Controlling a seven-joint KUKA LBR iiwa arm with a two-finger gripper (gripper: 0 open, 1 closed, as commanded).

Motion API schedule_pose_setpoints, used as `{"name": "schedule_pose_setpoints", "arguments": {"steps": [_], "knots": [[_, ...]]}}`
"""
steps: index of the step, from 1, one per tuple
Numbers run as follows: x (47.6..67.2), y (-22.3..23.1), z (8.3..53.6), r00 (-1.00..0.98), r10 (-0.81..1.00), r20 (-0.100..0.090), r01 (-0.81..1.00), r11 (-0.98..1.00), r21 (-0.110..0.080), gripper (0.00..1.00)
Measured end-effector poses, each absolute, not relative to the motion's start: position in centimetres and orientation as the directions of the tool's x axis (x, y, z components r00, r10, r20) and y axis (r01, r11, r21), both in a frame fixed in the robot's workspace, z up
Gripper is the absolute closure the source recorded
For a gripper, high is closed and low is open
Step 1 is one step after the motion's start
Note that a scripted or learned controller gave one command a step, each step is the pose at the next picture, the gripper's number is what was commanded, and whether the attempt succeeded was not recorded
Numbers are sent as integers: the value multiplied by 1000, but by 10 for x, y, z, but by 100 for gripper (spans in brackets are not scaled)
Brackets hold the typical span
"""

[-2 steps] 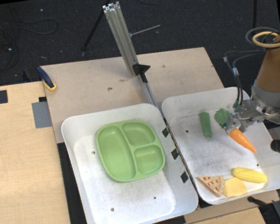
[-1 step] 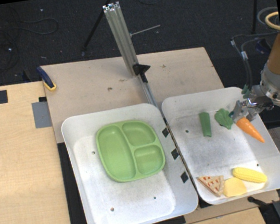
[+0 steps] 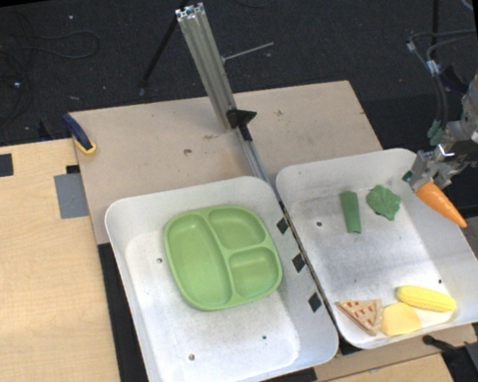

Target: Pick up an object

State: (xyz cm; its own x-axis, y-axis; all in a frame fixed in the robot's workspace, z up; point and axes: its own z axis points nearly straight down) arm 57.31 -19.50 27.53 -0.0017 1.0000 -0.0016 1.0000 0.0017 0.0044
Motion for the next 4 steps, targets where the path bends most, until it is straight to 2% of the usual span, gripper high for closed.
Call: {"name": "schedule_pose_setpoints", "arguments": {"steps": [1,3,4], "knots": [[585,-147,264,-5,1000,2,1000,5,-2,100],[589,-52,236,-4,1000,2,1000,4,-5,100],[582,-6,236,-5,1000,2,1000,5,-5,100]]}}
